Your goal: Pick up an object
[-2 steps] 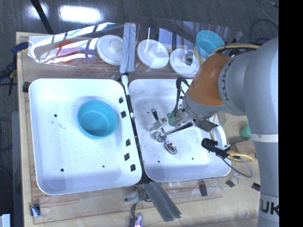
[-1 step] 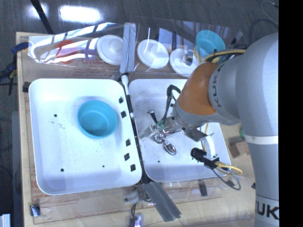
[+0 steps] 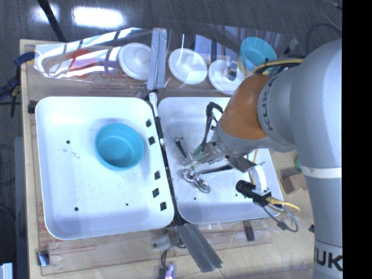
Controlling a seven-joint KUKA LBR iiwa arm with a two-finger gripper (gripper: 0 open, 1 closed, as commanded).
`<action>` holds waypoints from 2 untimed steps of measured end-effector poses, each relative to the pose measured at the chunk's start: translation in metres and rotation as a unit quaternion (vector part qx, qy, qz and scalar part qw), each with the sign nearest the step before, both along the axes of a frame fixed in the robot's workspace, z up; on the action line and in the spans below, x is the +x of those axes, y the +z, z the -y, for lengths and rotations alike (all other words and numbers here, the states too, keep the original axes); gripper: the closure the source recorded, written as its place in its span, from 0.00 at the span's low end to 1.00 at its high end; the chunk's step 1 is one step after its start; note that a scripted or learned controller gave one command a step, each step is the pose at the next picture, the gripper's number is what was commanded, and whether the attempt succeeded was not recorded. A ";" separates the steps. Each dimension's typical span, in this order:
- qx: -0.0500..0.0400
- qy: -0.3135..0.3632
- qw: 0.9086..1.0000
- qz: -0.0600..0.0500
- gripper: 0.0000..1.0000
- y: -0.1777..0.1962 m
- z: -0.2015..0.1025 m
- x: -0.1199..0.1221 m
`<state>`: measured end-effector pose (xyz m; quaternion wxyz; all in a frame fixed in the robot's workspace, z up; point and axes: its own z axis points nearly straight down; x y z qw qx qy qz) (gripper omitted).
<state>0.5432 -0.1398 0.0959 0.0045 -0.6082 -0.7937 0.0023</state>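
I am reaching in over the right bin (image 3: 174, 211) with my tool (image 3: 196, 178) lowered close to its floor, near the middle of the bin. The metal tips are sitting low at the white surface, but from this slanted view I cannot tell how they are set, nor whether anything is lying between them; no object is showing clearly under them. A small dark piece (image 3: 180, 147) is lying on the bin floor just beside my tool, toward the divider.

The plainest thing to pick is the blue bowl (image 3: 120, 146), which is sitting upright in the left bin (image 3: 52, 208), well apart from where I am working now. More white lids (image 3: 135, 60) and a blue cup (image 3: 257, 52) are standing behind the bins on the bench (image 3: 293, 237).

In my judgement I am trying a grasp in the right bin with little to catch. To do this step well, I should be centring the tips over a real object before closing, coming straight down, and checking that something is truly caught before lifting. If nothing is caught, crossing to the bowl and taking its rim looks the surer choice.
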 end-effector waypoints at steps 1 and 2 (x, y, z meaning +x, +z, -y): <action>0.000 0.000 1.000 0.000 0.00 0.000 0.000 0.000; 0.000 -0.015 1.000 0.002 0.00 -0.007 0.004 -0.025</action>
